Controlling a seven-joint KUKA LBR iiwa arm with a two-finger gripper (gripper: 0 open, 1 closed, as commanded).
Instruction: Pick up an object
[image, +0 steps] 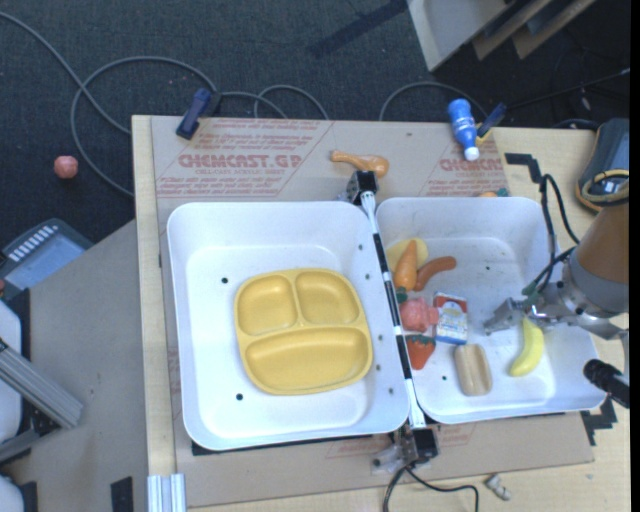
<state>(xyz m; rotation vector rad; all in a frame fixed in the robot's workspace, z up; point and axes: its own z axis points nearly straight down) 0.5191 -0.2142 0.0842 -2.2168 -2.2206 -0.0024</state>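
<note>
Here, the grey KUKA arm with its orange band reaches in from the right over the right-hand white bin, its two-finger gripper low over the bin floor. The metal fingers point left toward the middle of the bin; whether the claw is open or closed cannot be told from this slanted angle, and nothing is seen between the fingers.

A toy banana lies just beside and below the gripper, near the bin's right side. A hot dog in a bun rests to the left of the banana, close to the front wall. Further left, along the divider between the bins, sit a small white carton, a pink toy and a red strawberry-like piece, bunched together. Behind them lie an orange carrot and a reddish sausage, with a yellow item partly hidden behind the carrot.

The left-hand white bin holds a yellow divided plate with three compartments.

On the cardboard sheet behind the bins lie a blue-capped bottle, a blue clamp and an orange toy. A small pink ball rests on the dark carpet at far left.
</note>
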